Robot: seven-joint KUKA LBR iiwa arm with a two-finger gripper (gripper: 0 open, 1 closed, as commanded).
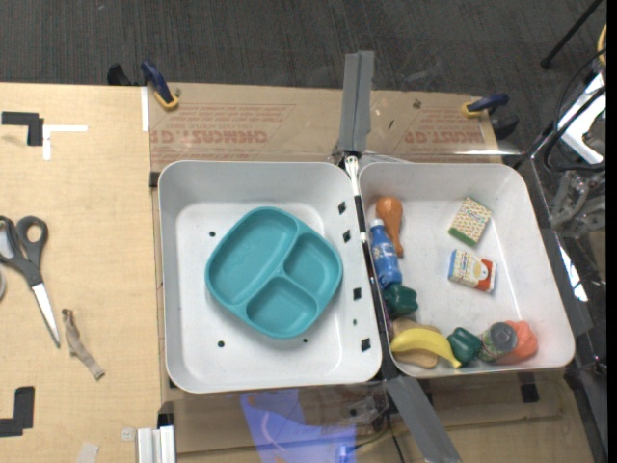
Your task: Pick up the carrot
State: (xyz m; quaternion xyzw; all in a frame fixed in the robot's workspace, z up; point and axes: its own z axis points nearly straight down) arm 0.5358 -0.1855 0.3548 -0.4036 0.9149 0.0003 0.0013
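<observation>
A: Left side of the table?
B: Scissors on bare wood. Then the left bin, holding a teal divided plate.
A: Carrot?
B: Carrot in the right bin, upper left corner, against the dividing wall, just above a blue bottle. Banana lower down, two small cartons further right.
A: Claw?
B: Cannot tell its state; nothing clear at the right edge.

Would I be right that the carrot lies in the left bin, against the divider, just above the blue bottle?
Not quite: the camera view shows the carrot in the right bin, against the divider, just above the blue bottle. The left bin holds the teal plate.
</observation>
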